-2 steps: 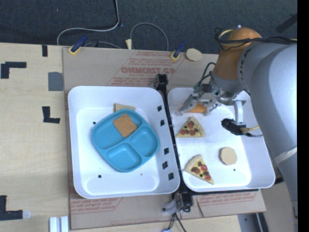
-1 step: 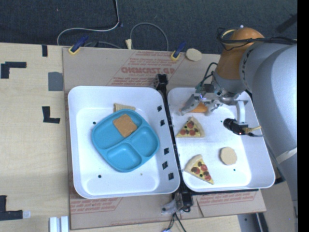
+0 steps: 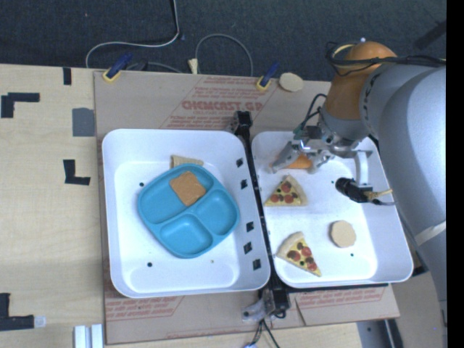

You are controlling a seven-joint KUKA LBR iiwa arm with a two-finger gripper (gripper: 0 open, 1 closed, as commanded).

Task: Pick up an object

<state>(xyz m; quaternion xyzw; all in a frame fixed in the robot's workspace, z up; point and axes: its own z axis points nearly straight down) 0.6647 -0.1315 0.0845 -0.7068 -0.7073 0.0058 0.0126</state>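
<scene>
Pizza slice (image 3: pixel 286 193) lies just below the pincer (image 3: pixel 303 156).
Judged light, stiff, flat: grip across its edges. Pincer state: cannot tell.

The light is soft and even, coming from above. The two white bins (image 3: pixel 116 194) look bright but not shiny. Shadows are small and faint. The picture is a bit grainy, and the big grey arm (image 3: pixel 417 143) looks slightly fuzzy.

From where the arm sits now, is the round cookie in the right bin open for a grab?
Probably yes. The round cookie lies flat in the right bin, apart from the nearest pizza slice; nothing covers it. The end effector sits over the same bin's far end.
</scene>
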